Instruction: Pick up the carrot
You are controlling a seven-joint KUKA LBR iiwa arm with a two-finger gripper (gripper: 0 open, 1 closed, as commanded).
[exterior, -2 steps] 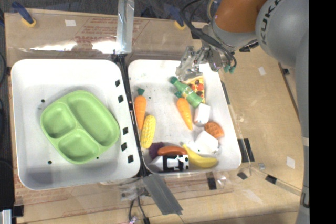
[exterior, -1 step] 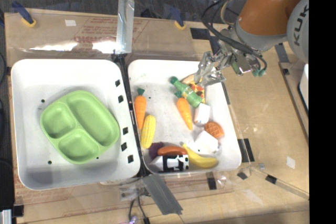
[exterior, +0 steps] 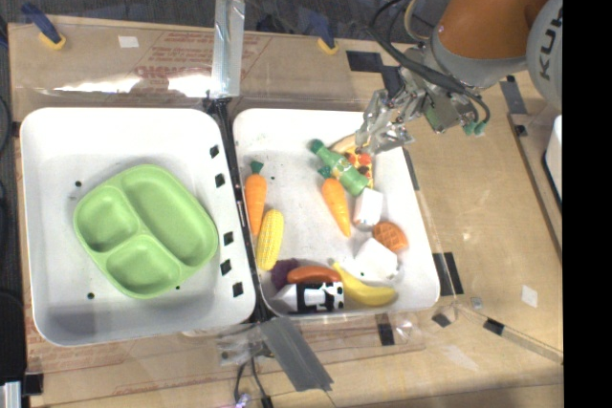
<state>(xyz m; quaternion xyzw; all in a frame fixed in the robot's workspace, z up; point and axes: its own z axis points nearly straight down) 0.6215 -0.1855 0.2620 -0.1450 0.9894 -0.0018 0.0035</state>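
Observation:
Two carrots lie in the right bin (exterior: 411, 205). One carrot (exterior: 254, 198) with a green top rests along the bin's left wall, beside a corn cob (exterior: 270, 239). The other carrot (exterior: 336, 205) lies near the bin's middle, pointing down and to the right. My gripper (exterior: 380, 135) hangs over the bin's upper right corner, just right of a green toy (exterior: 335, 158) and up and to the right of the middle carrot. It stands apart from both carrots.
The left bin holds a green divided plate (exterior: 143, 229). Along the right bin's front lie a banana (exterior: 365, 291), a black-and-white toy (exterior: 317, 298), a red piece (exterior: 311, 273) and white pieces (exterior: 375, 258). An orange-red toy (exterior: 390, 236) sits at the right wall.

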